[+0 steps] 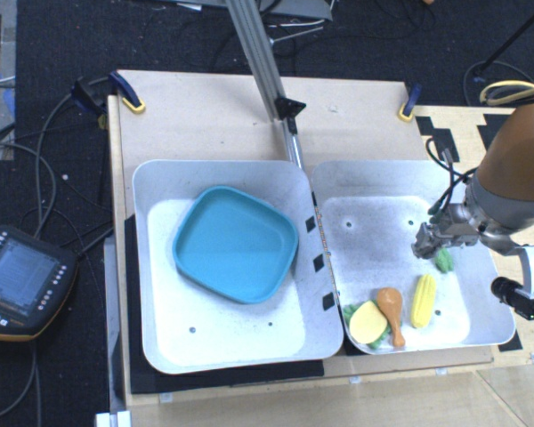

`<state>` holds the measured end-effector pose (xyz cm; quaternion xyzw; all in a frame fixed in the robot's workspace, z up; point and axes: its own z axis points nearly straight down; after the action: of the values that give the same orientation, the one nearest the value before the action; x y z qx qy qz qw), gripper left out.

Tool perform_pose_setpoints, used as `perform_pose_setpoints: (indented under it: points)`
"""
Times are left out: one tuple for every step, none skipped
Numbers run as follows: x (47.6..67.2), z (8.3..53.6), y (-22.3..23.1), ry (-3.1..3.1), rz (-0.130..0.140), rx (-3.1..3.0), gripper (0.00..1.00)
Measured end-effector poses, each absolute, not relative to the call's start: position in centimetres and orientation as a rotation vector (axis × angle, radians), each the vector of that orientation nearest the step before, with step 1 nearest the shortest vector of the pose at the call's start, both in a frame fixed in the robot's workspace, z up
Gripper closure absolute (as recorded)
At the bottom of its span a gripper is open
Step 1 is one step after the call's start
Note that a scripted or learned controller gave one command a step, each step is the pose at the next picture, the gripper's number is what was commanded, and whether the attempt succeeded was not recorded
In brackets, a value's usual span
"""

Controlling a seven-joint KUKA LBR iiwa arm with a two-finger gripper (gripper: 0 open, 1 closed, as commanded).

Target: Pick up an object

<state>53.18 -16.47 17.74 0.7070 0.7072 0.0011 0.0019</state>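
Green is the colour peeking out right under the gripper (430, 243) — a small green toy (443, 260) lies on the floor of the right bin (374, 212), touching or almost touching the gripper's lower right side. Whether the gripper is released or clenched cannot be told from up here, and nothing can be seen held in it.

Three more toys sit in the same bin, all nearer the front edge than the gripper. A yellow corn cob (423, 300) lies just below the green toy, with its long side running almost front to back, tilted a little. A brown drumstick (392, 310) is to the left of the corn, slanting down toward the front rim. A yellow slice with a green bit (maybe a lemon or a mango) (368, 323) rests in the front left corner, touching the drumstick.

The green toy looks like the closest thing to grab — the arm would barely need to move, just settle over it.

Over in the left bin (160, 265) lies a blue plate (236, 243), well apart from the gripper.
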Motion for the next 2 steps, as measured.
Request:
perform_pose_setpoints:
  points:
    - [53.8,22.3,-17.0,2.219,0.003,2.219,1.0]
    - [53.9,25.5,-17.0,2.22,0.002,2.219,1.0]
